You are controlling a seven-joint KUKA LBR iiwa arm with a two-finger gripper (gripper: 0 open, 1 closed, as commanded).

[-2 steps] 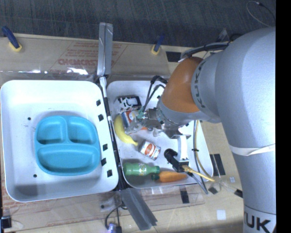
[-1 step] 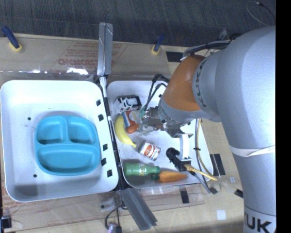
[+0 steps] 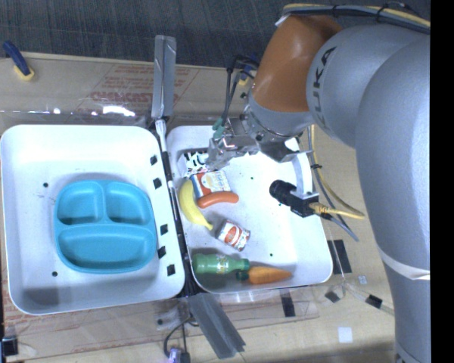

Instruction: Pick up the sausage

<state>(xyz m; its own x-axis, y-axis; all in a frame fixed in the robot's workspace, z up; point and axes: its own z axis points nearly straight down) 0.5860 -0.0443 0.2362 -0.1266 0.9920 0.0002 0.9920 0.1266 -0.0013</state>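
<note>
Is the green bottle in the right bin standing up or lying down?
Lying down. The green bottle rests on its side along the right bin's near wall, its cap end toward the carrot.

Blue tray (image 3: 104, 227) left bin (image 3: 15, 203); banana (image 3: 191, 206), carrot (image 3: 268, 275) right.

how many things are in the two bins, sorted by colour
Blue: 1, the divided plate
Yellow: 1, the banana
Orange-red: 2, the sausage and the carrot
Green: 1, the bottle
Red and white: 2, the can and the carton
Total: 7
</note>
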